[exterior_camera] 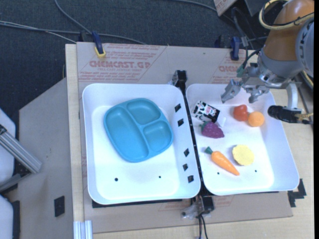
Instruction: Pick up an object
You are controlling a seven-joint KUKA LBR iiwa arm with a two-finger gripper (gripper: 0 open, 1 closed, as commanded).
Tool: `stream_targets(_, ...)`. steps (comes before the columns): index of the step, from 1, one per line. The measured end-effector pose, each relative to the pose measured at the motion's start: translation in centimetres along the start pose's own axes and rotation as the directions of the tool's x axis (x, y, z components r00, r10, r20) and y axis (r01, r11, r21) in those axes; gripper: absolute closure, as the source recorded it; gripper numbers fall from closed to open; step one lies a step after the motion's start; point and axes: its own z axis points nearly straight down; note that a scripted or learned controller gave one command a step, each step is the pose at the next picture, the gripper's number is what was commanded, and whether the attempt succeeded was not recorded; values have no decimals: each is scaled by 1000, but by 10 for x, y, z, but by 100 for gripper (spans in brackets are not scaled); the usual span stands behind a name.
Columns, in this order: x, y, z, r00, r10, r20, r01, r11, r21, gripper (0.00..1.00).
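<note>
My gripper (241, 94) hangs over the far part of the right bin (279, 158), open, with nothing between its fingers. Just in front of it lie a red tomato (240, 112) and a small orange (256, 119), side by side. A black-and-white carton (206, 111) sits to the gripper's left, near the bin's inner wall, with a purple bunch of grapes (213, 130) right below it. Toward the front of the bin are a carrot (223, 162) and a yellow round piece (242, 155).
The left bin (94, 173) holds a blue divided plate (138, 128). A black divider with clips (185, 133) runs between the two bins. Bare white floor shows at the front right of the right bin.
</note>
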Motion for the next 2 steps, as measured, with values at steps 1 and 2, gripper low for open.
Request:
stream_targets(1,1,-2,42,1000,1,0,-1,1000,1,0)
stream_targets(2,7,-2,79,1000,-1,2,1,1000,-17,0)
